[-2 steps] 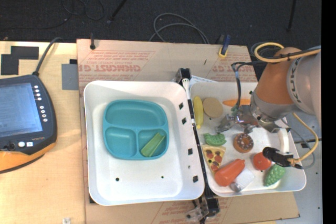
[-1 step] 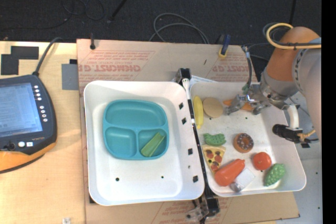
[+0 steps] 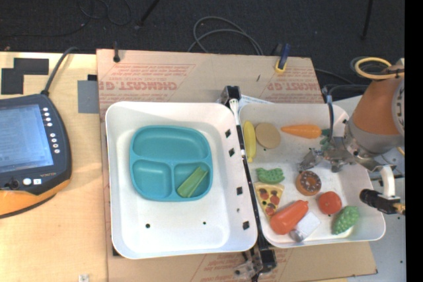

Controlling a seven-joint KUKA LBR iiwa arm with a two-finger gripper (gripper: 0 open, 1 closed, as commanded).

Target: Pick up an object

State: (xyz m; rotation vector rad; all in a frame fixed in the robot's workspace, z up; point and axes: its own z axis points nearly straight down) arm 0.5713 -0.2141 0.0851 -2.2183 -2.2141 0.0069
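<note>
The right bin holds several toy foods: a yellow banana, a tan round biscuit, an orange carrot, a green leafy piece, a brown donut, a pizza slice, a long red pepper, a red tomato and a green broccoli. My gripper hangs low over the right bin, just above and right of the donut and below the carrot's tip. Nothing shows held in it.
The left bin carries a teal divided plate with a green slice in its lower right compartment. A tablet lies on the bench at the far left. The arm's orange band stands over the right bin's far right side.
</note>
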